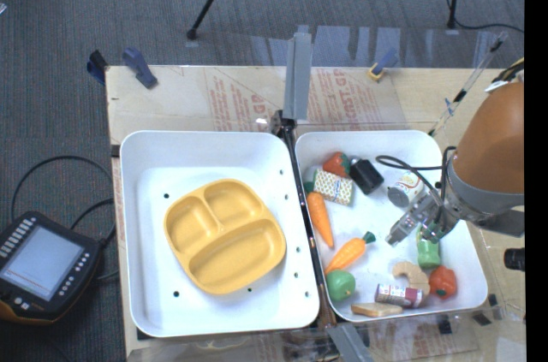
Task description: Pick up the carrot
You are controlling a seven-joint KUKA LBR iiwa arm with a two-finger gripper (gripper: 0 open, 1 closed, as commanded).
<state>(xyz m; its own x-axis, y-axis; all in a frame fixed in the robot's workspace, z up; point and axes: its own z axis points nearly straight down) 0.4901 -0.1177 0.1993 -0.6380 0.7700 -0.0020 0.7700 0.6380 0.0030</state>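
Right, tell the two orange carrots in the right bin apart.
The longer orange carrot beside the bin divider lies nearly lengthwise along that wall, showing no clear green top. The shorter orange carrot with the green top lies diagonally, nearer the green apple. Both are orange, tapered, lying flat and apart from the pincer.

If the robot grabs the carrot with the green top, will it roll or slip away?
Probably a little. That carrot looks like smooth, stiff toy plastic, so the tapered body may slip from the gripper. It lies flat in the right bin; nudged sideways, it would likely roll in a curve.
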